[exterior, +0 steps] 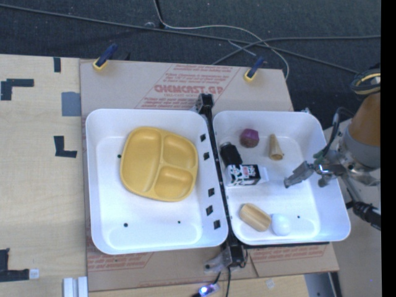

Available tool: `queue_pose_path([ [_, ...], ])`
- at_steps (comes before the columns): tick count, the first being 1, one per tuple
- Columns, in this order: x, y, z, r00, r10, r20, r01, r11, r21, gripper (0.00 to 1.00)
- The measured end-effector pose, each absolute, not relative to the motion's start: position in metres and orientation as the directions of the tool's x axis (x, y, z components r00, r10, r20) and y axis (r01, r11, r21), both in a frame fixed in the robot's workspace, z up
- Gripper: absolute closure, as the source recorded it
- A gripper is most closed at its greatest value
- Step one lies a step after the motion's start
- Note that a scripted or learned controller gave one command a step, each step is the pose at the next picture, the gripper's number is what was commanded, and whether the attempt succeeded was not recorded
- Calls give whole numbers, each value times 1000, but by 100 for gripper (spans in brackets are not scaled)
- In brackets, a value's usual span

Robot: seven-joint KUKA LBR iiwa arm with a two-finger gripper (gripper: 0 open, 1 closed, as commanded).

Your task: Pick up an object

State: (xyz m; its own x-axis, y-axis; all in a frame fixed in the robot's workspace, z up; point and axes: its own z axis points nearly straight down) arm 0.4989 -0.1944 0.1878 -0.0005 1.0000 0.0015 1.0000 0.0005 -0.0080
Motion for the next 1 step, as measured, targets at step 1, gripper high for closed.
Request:
queue_pose_path([
  [1, 508, -193, 132, -1, 1000, 2, 1000, 1, -8, 0],
])
